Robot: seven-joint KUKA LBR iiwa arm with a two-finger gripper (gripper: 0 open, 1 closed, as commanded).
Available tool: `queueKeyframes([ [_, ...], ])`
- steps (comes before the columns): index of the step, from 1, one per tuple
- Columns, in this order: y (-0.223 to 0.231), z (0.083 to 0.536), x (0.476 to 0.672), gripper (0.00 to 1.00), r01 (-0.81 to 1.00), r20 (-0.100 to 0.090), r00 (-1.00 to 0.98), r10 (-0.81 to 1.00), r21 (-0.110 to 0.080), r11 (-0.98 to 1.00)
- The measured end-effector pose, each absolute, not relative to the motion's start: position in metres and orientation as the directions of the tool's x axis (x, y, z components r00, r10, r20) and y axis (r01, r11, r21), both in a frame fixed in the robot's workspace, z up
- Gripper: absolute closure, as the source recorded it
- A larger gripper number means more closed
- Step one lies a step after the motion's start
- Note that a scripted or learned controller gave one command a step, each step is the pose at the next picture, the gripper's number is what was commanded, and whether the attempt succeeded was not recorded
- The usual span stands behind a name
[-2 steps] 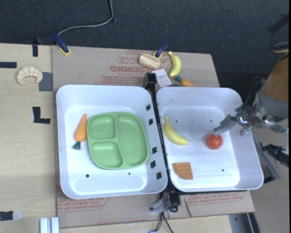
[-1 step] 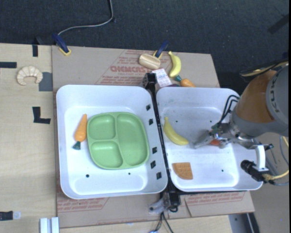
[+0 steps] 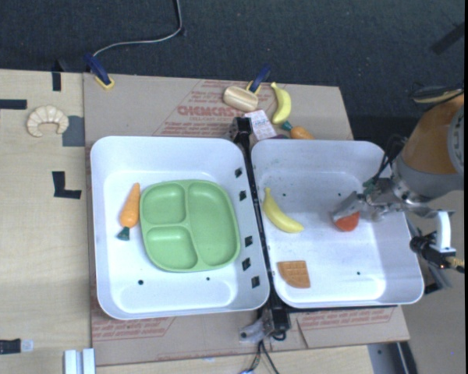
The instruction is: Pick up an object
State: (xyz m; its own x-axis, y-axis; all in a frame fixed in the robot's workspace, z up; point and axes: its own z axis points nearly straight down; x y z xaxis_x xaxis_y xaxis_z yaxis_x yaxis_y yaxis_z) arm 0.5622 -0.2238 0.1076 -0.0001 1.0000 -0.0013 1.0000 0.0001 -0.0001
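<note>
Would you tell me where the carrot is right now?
The carrot lies in the left bin, against the left edge of the green divided plate.

A rounded grey arm (image 3: 430, 174) is seen, banded in orange above the wrist. A black cable is looped along its side. A small metal-grey hand (image 3: 351, 209) is carried at its end.

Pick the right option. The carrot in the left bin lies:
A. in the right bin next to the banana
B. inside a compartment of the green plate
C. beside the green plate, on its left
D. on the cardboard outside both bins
C: the carrot lies on the floor of the left bin, along the left edge of the green plate and not in any of its compartments.
</note>
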Motion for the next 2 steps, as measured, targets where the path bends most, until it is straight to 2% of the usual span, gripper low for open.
queueKeyframes([
  [1, -0.185, 0.087, 0.565, 0.0, 1.0, -0.003, 0.0, 1.0, 0.003, 0.0],
  [2, -0.185, 0.097, 0.566, 1.0, 1.0, -0.004, 0.0, 1.0, 0.005, 0.0],
])
